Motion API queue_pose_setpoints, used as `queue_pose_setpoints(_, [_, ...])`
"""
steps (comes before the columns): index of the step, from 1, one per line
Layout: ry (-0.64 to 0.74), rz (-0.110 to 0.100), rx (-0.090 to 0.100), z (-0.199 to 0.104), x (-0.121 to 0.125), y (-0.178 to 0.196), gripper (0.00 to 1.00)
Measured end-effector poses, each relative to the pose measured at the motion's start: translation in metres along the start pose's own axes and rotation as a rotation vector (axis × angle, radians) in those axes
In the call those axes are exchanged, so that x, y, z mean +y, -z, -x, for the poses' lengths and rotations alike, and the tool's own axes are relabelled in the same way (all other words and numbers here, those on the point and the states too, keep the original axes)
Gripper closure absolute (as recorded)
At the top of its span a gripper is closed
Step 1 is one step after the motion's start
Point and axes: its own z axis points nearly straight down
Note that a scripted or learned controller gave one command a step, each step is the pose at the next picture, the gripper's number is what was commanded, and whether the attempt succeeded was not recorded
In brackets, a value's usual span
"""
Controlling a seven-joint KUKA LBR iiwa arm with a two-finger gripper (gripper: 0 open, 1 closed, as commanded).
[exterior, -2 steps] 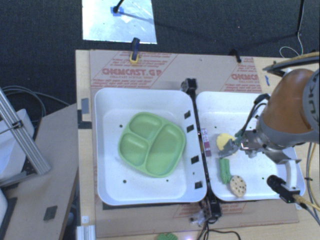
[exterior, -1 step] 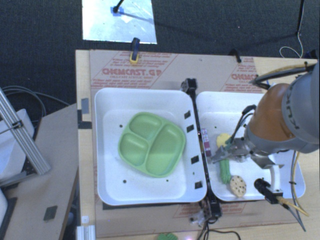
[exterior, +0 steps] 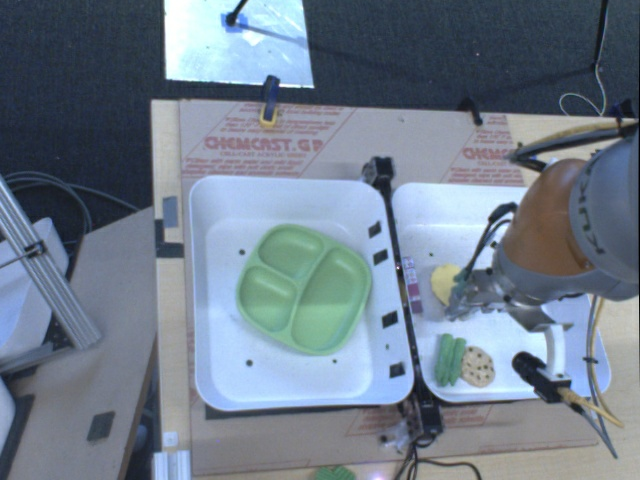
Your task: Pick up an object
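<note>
While the gripper (exterior: 462, 298) hangs beside the yellow object (exterior: 446, 283), we cannot tell its state.
We risk nudging it away.

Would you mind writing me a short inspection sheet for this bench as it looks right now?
Surface: bench covered with printed sheeting, bearing the left bin and the right bin side by side.
Job's things: green divided plate in the left bin; yellow item, green pod-like item and cookie in the right bin.
Clutter: black clips along the divider between the bins.
Grippers: gripper low over the right bin beside the yellow item; finger state unclear.
Cables: cables by the arm at the right bin's edge; more left of the bench.
Surroundings: dark carpet, a shiny metal sheet beyond the bench.
</note>
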Motion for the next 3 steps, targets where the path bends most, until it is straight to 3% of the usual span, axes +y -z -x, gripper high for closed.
queue_pose_setpoints(1, [0.000,0.000,0.000,0.000,0.000,0.000,0.00])
queue_pose_setpoints(2, [-0.004,0.016,-0.010,0.088,0.053,0.136,0.00])
queue_pose_setpoints(3, [0.008,-0.011,0.005,-0.003,0.015,0.044,0.00])
